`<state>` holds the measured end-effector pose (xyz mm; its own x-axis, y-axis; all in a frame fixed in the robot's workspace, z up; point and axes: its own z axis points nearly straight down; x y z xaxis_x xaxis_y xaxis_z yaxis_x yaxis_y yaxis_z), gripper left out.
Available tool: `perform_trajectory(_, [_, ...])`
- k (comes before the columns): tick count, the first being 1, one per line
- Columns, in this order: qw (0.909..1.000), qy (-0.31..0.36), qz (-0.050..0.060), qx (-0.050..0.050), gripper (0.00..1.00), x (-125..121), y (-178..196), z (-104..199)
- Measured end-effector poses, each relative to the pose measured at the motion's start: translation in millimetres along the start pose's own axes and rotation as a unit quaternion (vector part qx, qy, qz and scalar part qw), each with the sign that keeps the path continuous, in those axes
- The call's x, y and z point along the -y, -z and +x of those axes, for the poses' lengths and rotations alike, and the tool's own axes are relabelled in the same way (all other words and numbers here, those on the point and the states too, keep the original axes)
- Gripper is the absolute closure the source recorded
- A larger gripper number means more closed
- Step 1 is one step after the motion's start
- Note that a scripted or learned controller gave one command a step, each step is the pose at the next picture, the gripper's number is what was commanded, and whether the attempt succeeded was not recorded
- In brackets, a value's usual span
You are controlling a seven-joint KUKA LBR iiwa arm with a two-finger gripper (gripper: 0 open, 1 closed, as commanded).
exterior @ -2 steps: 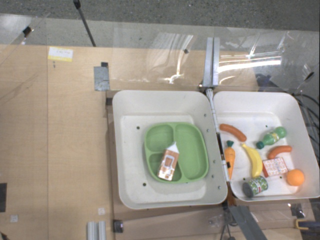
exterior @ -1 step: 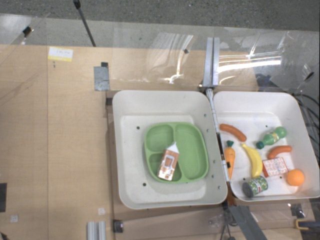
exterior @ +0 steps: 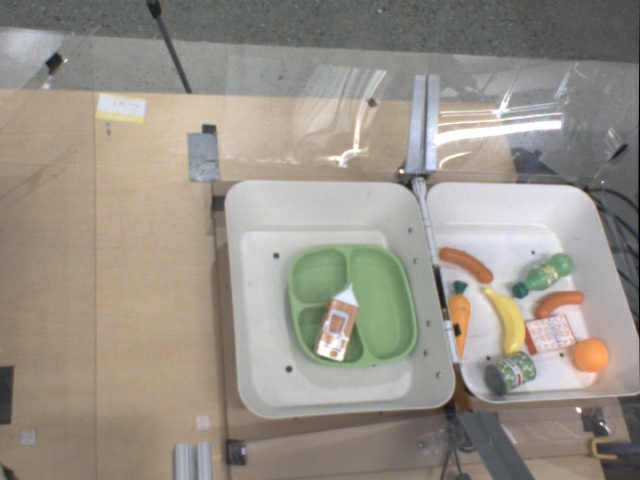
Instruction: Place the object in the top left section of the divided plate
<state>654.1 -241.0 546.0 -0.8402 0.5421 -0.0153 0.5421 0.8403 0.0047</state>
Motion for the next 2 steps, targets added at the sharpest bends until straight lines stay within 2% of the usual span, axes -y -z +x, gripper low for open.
perform_trajectory(1, [0.9976,0.069,0.001,0.001,0.00,-1.2,0.7,-0.9])
perform_trajectory(2, [0.9954,0.096,0.001,0.001,0.00,-3.4,1.2,-1.9])
